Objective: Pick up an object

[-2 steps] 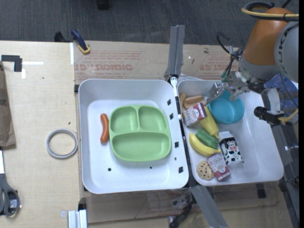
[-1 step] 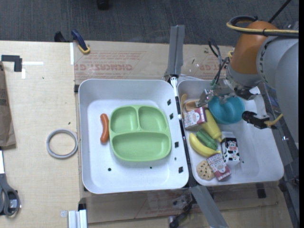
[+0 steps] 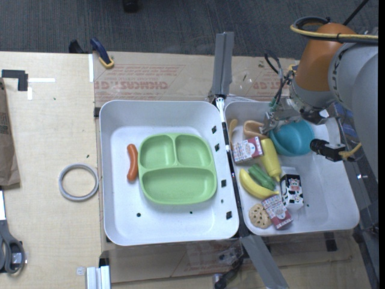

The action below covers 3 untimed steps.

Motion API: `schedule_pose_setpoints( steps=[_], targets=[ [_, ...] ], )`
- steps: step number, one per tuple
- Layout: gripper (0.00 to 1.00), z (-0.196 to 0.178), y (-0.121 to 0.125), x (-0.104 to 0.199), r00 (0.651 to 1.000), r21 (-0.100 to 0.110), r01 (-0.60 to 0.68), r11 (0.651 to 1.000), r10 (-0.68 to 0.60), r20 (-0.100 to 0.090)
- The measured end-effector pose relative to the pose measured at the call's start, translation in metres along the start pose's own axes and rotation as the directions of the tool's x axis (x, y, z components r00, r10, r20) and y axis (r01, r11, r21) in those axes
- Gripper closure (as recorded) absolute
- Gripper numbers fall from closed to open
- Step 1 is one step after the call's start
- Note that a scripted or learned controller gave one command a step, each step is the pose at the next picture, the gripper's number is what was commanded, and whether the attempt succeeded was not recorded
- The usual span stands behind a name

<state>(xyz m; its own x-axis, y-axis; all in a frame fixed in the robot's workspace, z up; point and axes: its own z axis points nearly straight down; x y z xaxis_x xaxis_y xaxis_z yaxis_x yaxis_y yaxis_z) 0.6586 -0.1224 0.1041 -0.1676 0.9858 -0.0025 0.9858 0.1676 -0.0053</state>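
My gripper [image 3: 275, 120] hangs over the back of the right bin [image 3: 337, 206], at the left edge of a teal bowl [image 3: 293, 138] and just above a tan cup-like piece [image 3: 252, 127]. Its tip is small and partly lost against the clutter. In front of it lie a red-and-white carton [image 3: 245, 150], a yellow bottle [image 3: 271, 158], a green pod [image 3: 261, 176], a banana [image 3: 255, 185], a black-and-white milk carton [image 3: 293, 191], a cookie [image 3: 259, 216] and a red packet [image 3: 277, 211].
The left bin [image 3: 108, 179] holds a green divided plate [image 3: 177, 168] and an orange sausage [image 3: 132, 162]. On the bench to the left lie a grey ring [image 3: 79, 182] and scissors [image 3: 11, 254]. A grey post [image 3: 222, 65] stands between the bins at the back.
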Motion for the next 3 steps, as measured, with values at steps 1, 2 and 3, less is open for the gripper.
schedule_pose_setpoints(
  steps=[1, 2, 3],
  targets=[
    [1.00, -0.009, -0.001, -0.002, 1.000, 0.005, -0.002, 1.000, 0.002, 0.000],
    [1.00, 0.006, -0.044, 0.007, 1.000, -0.018, 0.002, 1.000, -0.002, 0.003],
    [0.00, 0.010, -0.046, 0.008, 1.000, -0.010, 0.002, 1.000, -0.002, 0.000]
  ],
)
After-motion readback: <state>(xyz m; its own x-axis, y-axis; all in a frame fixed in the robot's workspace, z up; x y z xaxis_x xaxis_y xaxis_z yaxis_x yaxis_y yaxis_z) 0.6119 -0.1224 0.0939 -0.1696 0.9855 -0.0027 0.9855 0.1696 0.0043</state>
